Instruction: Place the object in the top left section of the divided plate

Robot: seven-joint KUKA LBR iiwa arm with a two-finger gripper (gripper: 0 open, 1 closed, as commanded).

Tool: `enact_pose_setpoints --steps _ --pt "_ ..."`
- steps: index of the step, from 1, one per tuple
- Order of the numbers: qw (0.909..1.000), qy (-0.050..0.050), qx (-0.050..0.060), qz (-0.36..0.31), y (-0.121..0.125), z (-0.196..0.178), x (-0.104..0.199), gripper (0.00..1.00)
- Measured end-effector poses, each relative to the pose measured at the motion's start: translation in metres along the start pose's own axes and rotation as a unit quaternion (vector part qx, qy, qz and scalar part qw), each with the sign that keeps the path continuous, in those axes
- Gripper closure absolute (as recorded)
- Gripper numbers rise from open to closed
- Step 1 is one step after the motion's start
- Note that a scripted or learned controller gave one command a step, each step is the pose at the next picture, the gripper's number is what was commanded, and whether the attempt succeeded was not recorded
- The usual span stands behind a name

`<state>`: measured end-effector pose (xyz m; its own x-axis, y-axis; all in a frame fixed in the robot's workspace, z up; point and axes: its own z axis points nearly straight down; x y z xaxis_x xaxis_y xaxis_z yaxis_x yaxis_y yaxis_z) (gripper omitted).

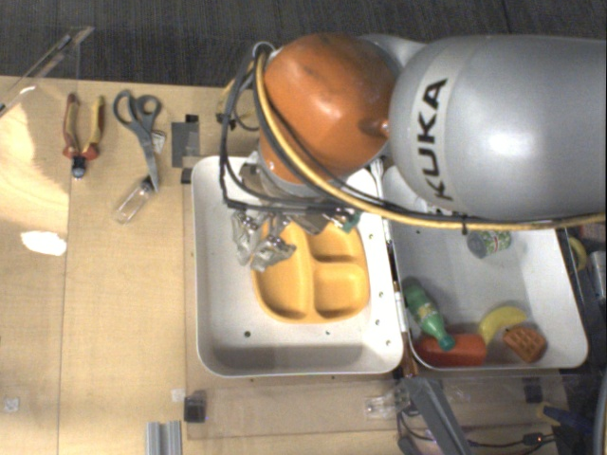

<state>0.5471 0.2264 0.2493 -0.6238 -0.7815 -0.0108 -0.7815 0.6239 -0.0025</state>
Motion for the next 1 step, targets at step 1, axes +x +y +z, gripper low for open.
enact_pose_setpoints --steps 1 --pt "1.0000 0.000 0.000 -0.003 0.0386 0.0120 0.0257 1.00"
